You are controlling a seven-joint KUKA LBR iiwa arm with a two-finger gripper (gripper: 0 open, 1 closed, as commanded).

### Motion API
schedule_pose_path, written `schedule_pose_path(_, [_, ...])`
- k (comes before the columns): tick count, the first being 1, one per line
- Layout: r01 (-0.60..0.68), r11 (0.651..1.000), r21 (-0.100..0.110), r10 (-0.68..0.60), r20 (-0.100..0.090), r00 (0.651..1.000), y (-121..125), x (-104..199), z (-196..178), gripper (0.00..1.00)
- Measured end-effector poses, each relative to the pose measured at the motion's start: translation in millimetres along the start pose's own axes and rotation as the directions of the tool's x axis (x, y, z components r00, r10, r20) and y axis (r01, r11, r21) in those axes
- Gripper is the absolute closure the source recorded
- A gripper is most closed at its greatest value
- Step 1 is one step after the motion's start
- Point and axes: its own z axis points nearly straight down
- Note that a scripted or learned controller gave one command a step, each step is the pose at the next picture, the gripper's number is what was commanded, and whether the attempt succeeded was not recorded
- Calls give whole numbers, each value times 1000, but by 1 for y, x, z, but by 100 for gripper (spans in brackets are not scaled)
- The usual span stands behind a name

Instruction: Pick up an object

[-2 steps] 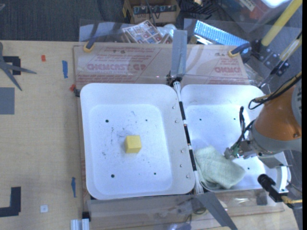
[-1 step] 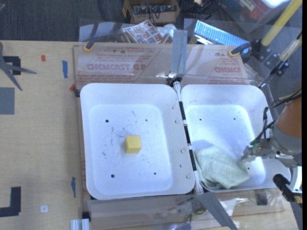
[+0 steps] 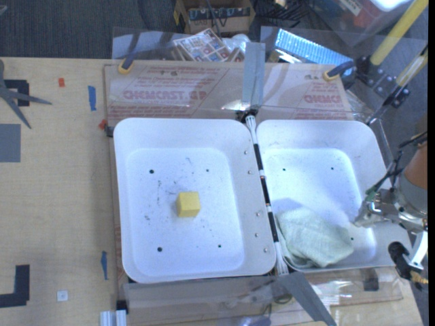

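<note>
A small yellow block [image 3: 188, 204] lies near the middle of the left bin [image 3: 136, 141]. A crumpled pale cloth [image 3: 314, 237] sits in the front part of the right bin [image 3: 306, 148]. My gripper [image 3: 371, 212] is low at the right bin's right side, just right of the cloth and slightly above its edge. I see nothing held in it. The arm behind it runs off the view's right edge.
A dividing rim [image 3: 262, 182] separates the two bins. Clear plastic sheeting [image 3: 204, 87] stands behind both bins. A wooden bench top [image 3: 54, 182] extends to the left. Cables and brackets [image 3: 408, 250] crowd the right side near the arm.
</note>
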Motion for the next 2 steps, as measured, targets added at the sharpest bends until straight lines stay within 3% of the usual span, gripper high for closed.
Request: schedule_pose_path(2, [133, 991, 1, -133, 1, 991, -1, 4, 0, 100])
